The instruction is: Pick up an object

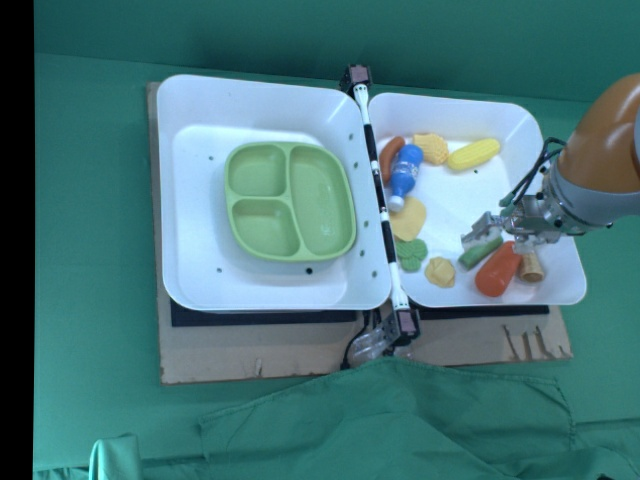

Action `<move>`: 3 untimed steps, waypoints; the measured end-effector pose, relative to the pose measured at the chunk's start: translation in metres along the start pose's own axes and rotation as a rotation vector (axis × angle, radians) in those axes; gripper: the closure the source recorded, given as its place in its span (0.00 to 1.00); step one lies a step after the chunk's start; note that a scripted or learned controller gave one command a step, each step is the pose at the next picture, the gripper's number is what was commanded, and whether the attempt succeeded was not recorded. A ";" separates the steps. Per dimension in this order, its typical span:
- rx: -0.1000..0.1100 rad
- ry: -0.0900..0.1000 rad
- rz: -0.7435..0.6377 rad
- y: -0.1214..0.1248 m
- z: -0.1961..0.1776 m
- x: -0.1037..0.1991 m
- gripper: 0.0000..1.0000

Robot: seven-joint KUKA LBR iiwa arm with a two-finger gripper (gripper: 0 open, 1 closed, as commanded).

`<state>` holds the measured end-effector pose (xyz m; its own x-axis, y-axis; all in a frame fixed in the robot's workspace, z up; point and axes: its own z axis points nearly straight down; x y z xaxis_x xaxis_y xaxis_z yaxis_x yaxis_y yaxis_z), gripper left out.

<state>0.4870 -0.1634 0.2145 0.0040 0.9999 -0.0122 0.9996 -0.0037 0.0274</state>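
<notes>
My gripper (483, 231) hangs over the right side of the right bin (520, 118), reaching in from the right under the orange-banded arm (610, 138). Just below it lies a dark green cucumber (480, 252), with a red-orange carrot-like piece (497, 271) and a small ice-cream cone (531, 265) next to it. Whether the gripper touches the cucumber cannot be made out. Further left in the same bin are a blue bottle (404, 171), an orange piece (390, 156), two corn cobs (473, 154) (432, 148), a yellow slice (408, 219), a green leafy piece (411, 255) and a small yellow toy (440, 272).
The left bin (200, 108) holds a light green divided plate (290, 201). A black-and-white bar (375, 183) runs along the seam between the bins. Cardboard (250, 363) lies under both bins, and green cloth (400, 418) is bunched at the front.
</notes>
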 end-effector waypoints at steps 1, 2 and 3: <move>-0.005 -0.002 -0.001 0.002 0.005 -0.001 0.00; -0.012 -0.006 0.005 0.004 -0.007 -0.004 1.00; 0.020 0.008 0.000 0.003 -0.055 -0.014 1.00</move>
<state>0.4887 -0.1765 0.2699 0.0038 1.0000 -0.0039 1.0000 -0.0038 0.0077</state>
